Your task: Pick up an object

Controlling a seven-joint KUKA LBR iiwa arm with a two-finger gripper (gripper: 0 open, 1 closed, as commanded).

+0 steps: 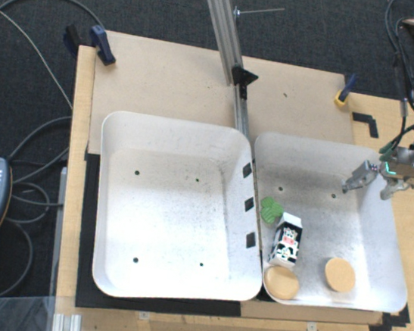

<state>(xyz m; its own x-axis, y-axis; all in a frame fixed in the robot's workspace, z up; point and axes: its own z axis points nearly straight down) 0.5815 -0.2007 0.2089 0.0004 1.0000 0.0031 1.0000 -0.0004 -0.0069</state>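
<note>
- While your gripper (373, 182) hangs spread and empty over the right bin (382, 224)'s far right corner,
- you see carton (286, 241), green piece (270, 209) and two discs (340, 274) near its front edge.

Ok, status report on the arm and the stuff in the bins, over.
Gripper open, holding nothing, above the right bin far corner. Carton, green piece, two tan discs untouched near front. Nothing in the way.
</note>
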